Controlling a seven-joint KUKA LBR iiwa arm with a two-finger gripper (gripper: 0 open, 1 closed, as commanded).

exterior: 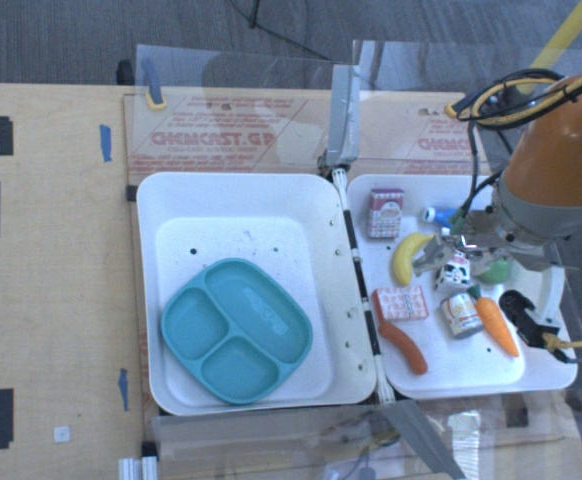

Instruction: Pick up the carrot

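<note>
Right bin (531,373), near to far: one hot dog (403,347) at its near left, one carrot (496,326) lying loose near its right side, touching one small can (460,314), one pink carton (403,304), one banana (407,256), one pink box (385,214) at the far left; labels too small to read. Gripper (457,253) sits just beyond the can, fingers' state can't tell. Beyond the bins, board print reads roughly "CHEMCAST"; left of right bin, one teal tray (236,330), three compartments.

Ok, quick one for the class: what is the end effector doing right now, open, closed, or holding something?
End effector: cannot be told. It sits low over the right bin's clutter, and the carrot lies apart from it, not held.
</note>
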